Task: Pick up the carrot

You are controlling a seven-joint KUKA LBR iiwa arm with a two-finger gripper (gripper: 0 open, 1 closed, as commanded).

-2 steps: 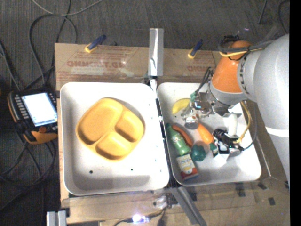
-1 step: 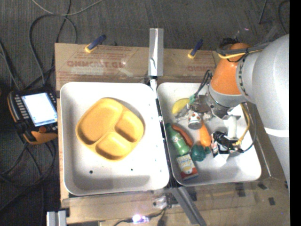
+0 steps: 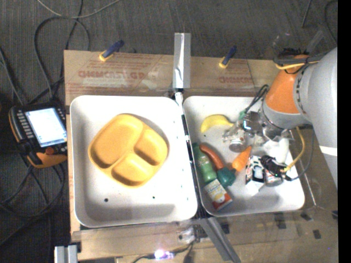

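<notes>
Dark grey carpet (image 3: 164, 10) is lying around the bench, with black cables trailing over it. A sheet of brown cardboard (image 3: 137, 73) is lying behind the bins, held down by two blue-and-yellow clamps (image 3: 111, 50). It is carrying red printed lettering, but the letters are running reversed and faint, so no word can be read. At the left edge a hand controller (image 3: 44, 127) is showing a lit, pale screen whose text is too small to read.

The left bin (image 3: 77, 163) is holding a yellow plate (image 3: 129, 149) with three compartments.

In the right bin (image 3: 285, 199), the carrot (image 3: 241, 159) is lying near the middle. It is a short, bright orange cone, tilted with its narrow tip pointing up and to the right. A dark green piece (image 3: 226, 175) is sitting at its wider lower end. The gripper (image 3: 241, 137) is hanging just above the carrot's tip. Whether it is spread or closed cannot be told from this angle, and nothing is visibly held in it.

A yellow banana (image 3: 215, 123) is lying towards the back of this bin. A red-orange stick-shaped piece (image 3: 212, 155) is resting beside a green bottle (image 3: 207, 170). Below them a small bottle (image 3: 218, 193) is wearing a red and yellow label, too small to read.
</notes>
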